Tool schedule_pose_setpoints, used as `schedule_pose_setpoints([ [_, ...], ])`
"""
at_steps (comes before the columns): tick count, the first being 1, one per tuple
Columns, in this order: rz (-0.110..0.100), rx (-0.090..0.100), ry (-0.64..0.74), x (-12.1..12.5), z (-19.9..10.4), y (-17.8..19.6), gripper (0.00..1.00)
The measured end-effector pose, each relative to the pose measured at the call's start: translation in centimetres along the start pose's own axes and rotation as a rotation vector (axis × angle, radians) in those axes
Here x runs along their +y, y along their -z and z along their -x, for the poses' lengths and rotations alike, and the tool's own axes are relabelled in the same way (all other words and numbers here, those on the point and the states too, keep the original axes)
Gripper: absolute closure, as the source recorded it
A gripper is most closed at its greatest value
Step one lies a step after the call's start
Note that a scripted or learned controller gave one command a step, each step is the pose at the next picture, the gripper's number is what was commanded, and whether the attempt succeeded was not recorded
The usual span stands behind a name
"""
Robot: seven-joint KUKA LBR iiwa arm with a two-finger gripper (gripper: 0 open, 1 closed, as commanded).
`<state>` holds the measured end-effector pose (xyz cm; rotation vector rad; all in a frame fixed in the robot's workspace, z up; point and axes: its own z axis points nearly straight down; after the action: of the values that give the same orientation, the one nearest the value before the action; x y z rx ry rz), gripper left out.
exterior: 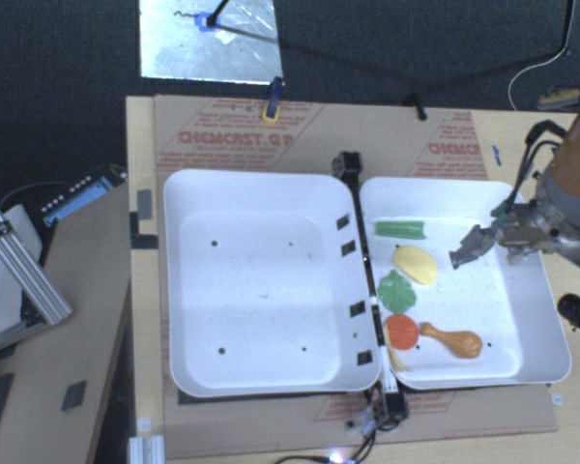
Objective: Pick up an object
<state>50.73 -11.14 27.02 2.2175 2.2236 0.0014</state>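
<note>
Gripper (467, 249) hovers over the right bin (536, 332).
Whether its fingers are apart or together cannot be told; a yellow piece (417, 265) lies just beside it.

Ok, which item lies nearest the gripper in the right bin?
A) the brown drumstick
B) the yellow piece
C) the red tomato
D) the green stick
B: the gripper hangs just right of the yellow piece, while the green stick, tomato and drumstick lie farther off.
</note>
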Motion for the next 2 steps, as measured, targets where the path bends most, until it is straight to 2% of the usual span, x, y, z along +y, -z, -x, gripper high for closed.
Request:
schedule_pose_setpoints([
  [1,0.003,0.0,0.002,0.1,0.0,1.1,1.0],
  [2,0.018,-0.005,0.0,-2.0,2.6,15.0,1.0],
])
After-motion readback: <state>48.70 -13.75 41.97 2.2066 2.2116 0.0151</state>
